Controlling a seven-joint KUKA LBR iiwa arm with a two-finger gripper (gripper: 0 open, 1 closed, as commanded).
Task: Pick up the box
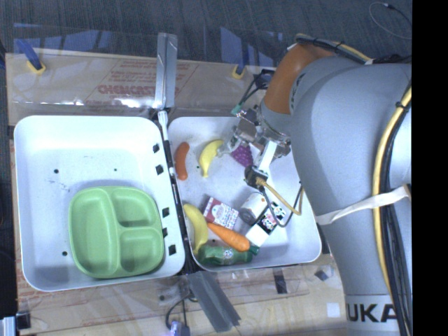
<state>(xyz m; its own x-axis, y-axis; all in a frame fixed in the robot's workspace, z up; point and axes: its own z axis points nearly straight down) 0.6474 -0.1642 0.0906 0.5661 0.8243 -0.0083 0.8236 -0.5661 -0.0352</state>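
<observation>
The box (221,213) is a small red and white carton. It lies flat in the lower middle of the right bin (301,247), between a banana (195,226) and a white and black carton (263,217). My gripper (246,148) hangs low over the upper part of that bin, above a purple bunch of grapes (241,155). It is well above and to the right of the box and apart from it. The wrist hides much of the gripper.
The right bin also holds a sausage (181,159), a second banana (208,156), a carrot (229,237) touching the box's lower edge, and a green packet (224,255). A green divided plate (117,230) sits in the left bin (42,138). The arm covers the right bin's right side.
</observation>
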